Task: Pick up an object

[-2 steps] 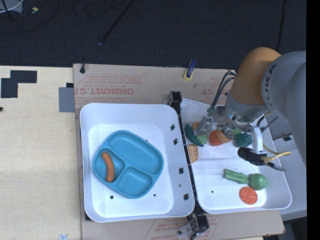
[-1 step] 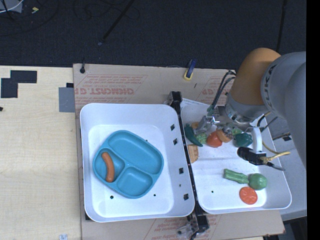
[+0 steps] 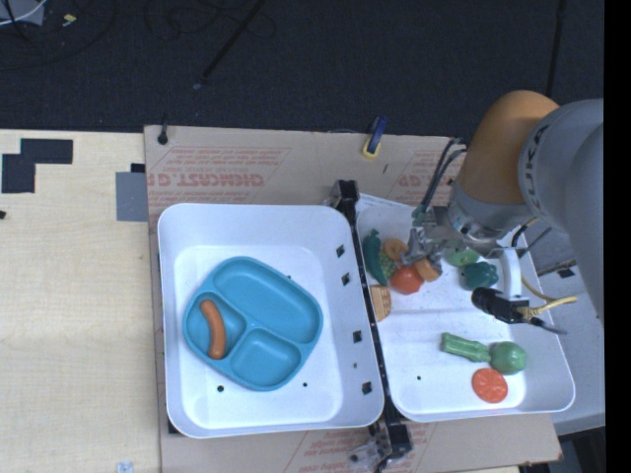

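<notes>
My gripper (image 3: 424,254) hangs low over the upper left part of the right bin (image 3: 552,387). Directly under it lie a small tan-orange piece (image 3: 429,270) and a red tomato-like toy (image 3: 405,282). A dark green toy (image 3: 373,257) and a small orange bit (image 3: 394,249) lie just to its left. To its right sit a light green piece (image 3: 461,257) and a teal one (image 3: 481,274). I cannot make out anything held in the gripper.
Lower in the right bin lie a green long-stemmed vegetable toy (image 3: 485,352), an orange-red disc (image 3: 490,385) and a tan piece (image 3: 380,304) by the left wall. The left bin (image 3: 187,235) holds a blue sectioned plate (image 3: 286,308) with an orange sausage (image 3: 212,327).
</notes>
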Robot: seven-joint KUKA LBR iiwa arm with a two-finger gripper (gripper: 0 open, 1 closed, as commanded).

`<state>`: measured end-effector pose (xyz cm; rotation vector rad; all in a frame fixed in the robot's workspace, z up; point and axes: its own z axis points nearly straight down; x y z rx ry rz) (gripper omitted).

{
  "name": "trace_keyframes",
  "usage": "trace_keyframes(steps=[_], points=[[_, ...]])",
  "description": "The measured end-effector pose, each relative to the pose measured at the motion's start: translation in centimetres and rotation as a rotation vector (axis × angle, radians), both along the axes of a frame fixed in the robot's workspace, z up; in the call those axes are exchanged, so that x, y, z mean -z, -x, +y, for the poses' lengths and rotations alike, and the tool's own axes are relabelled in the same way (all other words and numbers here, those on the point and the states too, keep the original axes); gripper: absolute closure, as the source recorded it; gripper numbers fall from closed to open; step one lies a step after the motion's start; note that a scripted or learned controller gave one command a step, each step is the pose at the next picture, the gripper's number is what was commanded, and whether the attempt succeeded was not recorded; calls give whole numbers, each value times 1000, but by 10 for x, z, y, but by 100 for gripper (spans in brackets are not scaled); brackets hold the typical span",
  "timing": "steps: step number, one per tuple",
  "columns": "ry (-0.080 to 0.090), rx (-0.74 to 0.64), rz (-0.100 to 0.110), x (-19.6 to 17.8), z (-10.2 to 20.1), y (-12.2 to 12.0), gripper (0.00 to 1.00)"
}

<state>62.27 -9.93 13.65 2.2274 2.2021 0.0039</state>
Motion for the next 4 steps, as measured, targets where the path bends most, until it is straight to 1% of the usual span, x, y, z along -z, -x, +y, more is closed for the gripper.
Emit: trace_keyframes(steps=[1,2,3,4], points=[[-6,-12,6,-47,8,-2,100],[-5,-12,5,-94,8,-3,100],[-6,-13,13,-93,32,31,100],[-7,-13,16,-81,66,75,100]])
